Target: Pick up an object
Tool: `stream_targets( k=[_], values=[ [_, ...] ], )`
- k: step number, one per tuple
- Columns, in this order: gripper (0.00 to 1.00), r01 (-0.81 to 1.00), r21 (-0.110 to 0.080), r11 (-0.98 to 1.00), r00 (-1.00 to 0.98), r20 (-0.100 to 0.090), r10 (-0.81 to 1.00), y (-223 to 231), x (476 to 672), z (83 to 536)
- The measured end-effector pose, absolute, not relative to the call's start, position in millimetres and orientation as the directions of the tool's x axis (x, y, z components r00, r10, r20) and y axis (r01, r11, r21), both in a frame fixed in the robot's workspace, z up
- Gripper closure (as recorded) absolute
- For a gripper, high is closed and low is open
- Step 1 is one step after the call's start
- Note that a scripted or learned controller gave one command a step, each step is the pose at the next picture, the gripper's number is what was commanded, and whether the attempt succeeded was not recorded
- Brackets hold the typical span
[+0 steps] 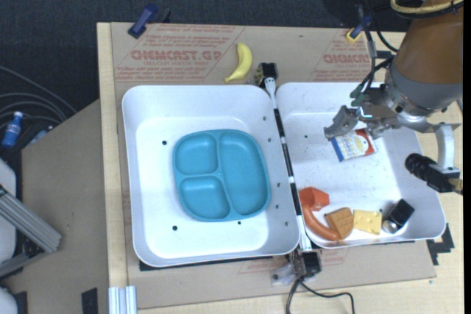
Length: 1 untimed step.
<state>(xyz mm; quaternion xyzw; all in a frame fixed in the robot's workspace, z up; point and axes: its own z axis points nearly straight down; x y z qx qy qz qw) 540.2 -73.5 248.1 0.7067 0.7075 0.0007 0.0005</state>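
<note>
Brown board (176,55) printed "CHEMCAST" — banana (240,63) atop, carton (352,146) label perhaps illegible

The arm (434,33) runs off the picture's right edge, so its base and most of its length are cut away. The end effector (352,121) hangs over the right bin (309,95) and covers the top of a small blue and white packet (353,147); the print on that packet is too small to read. Whether its fingers touch the packet cannot be told. A black object (399,213) in the bin's near right corner is too small to identify. On the left edge, cables (29,95), a blue-capped bottle (11,130) and a metal rail (26,220) are cut off. The table (184,48) bears red lettering, partly hidden by the bins
</note>
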Motion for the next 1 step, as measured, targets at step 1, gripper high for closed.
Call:
stream_targets(
  k=[1],
  values=[
    [1.00,1.000,0.000,0.000,0.000,0.000,1.000,-77.3,522.2,264.9]
  ],
)
